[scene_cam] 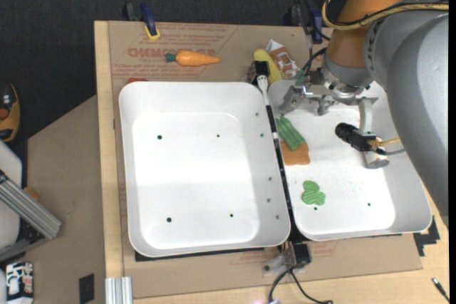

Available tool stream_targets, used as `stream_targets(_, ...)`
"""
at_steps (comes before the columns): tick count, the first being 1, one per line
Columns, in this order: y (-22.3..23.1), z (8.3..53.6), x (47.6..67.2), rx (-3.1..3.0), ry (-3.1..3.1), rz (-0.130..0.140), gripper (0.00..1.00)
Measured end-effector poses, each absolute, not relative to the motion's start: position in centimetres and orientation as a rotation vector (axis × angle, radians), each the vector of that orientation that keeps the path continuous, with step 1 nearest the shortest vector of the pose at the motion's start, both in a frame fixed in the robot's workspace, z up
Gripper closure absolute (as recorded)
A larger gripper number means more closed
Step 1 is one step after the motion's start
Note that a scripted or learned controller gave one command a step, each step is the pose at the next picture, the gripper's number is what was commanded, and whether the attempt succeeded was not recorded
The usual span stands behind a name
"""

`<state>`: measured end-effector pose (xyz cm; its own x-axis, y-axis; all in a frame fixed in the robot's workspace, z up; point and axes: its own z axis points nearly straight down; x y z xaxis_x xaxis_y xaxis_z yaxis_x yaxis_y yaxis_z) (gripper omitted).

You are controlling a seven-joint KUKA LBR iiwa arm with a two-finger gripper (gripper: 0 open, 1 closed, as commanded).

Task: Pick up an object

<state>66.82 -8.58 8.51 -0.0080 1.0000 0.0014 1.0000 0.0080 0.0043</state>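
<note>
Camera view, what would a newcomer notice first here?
The big grey arm with its orange band looms at the upper right. Below it, the right bin holds a green and orange block and a small green lump. A toy carrot lies on the cardboard behind the left bin.

Robot lab: clamped bench (114,153), white bins (142,174).

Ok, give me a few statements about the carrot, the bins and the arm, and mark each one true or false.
The carrot lies in the left bin. False: it lies on the bench behind that bin.
The green and orange block lies in the right bin. True.
The small green piece touches the block. False: they lie apart.
The gripper is over the right bin's far end. True.
</note>
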Motion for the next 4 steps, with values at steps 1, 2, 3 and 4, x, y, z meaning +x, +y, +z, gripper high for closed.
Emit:
stream_targets(1,-1.4,19.3,66.9,2.206,2.225,0.018,0.0)
stream_targets(2,4.4,18.5,66.7,2.214,2.228,0.004,0.0)
stream_targets(3,4.0,19.6,66.7,2.216,2.221,0.005,1.0)
stream_targets(4,-2.5,34.9,66.6,2.217,2.205,0.016,1.0)
